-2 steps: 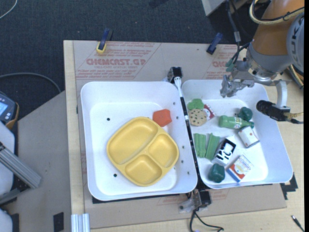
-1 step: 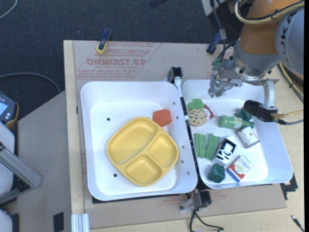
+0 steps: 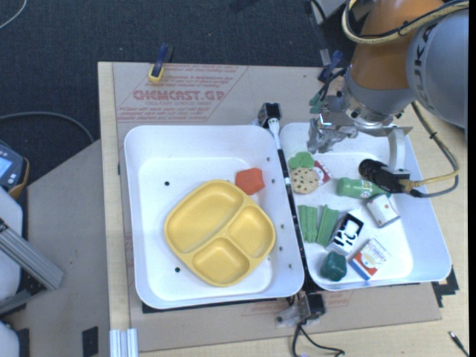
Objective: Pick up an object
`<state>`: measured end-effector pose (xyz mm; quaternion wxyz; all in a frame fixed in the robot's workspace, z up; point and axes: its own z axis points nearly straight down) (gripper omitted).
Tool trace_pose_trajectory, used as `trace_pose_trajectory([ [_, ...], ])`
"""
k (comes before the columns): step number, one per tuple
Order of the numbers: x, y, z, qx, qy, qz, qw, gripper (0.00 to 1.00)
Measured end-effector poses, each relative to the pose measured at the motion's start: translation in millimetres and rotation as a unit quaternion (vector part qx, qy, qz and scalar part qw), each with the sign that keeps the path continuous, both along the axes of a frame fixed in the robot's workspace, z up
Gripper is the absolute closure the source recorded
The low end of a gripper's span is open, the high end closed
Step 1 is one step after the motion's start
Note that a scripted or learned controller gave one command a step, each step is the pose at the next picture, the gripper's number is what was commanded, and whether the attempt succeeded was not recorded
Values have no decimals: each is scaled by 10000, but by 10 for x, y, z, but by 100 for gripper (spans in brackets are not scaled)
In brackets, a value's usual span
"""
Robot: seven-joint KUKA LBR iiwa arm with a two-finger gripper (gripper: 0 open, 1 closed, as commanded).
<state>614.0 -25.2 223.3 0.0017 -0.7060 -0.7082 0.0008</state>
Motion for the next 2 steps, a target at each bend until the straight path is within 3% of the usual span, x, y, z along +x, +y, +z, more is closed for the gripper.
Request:
trace_pose_trajectory([
  [1,-9,46,110,-5,-33,-7,10000,100],
  [2,-48,43,-94,-6,5,-15,10000,100],
])
